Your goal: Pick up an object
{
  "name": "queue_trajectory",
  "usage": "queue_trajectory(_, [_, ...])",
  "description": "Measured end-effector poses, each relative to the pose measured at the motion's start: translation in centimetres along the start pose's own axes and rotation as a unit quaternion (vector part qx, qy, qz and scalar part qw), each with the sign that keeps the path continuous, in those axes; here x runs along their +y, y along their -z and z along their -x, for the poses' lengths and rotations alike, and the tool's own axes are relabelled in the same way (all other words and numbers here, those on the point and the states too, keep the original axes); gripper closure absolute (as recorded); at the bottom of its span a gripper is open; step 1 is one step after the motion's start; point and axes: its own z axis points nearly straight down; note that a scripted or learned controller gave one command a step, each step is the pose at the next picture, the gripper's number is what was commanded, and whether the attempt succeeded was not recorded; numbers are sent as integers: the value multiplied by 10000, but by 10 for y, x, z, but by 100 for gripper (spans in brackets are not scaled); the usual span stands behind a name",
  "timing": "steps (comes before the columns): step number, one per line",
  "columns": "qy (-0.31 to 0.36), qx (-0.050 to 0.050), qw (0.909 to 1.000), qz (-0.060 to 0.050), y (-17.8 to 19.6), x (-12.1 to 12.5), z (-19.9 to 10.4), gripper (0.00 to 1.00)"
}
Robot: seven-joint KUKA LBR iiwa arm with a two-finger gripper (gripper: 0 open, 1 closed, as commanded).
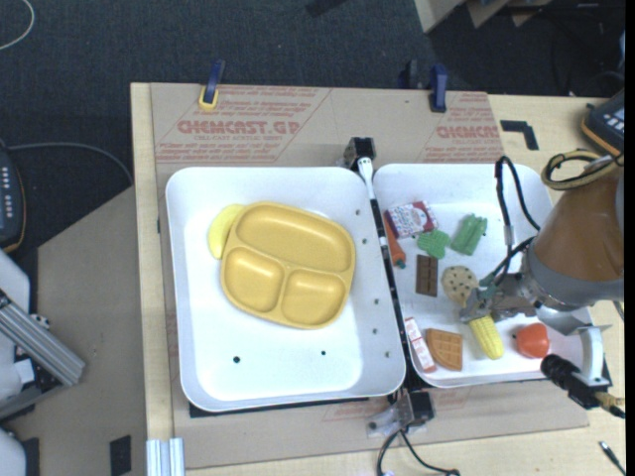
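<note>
Dark carpet surrounds a cardboard-topped bench [298, 117] bearing two shallow white bins side by side. Left bin [198, 345]: a glossy yellow divided plate [288, 264], three compartments, lying on a flatter yellow piece [220, 231] that peeks out beside it. Right bin [451, 178]: small plastic play foods, scattered loosely, likely so a pick has choices. Among them are a round speckled cookie [456, 282], a brown chocolate bar [427, 275], a ridged waffle [444, 348], green pieces [468, 233], an orange ball [533, 340] and a knobbly yellow corn cob [485, 336]. From the right, the grey arm reaches down; its gripper [483, 308] hangs just above the corn, beside the cookie. Whether it pinches anything, I cannot tell.
</note>
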Motion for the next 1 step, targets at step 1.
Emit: queue_trajectory(1, [12, 1, 10000, 2, 51, -9, -2, 100])
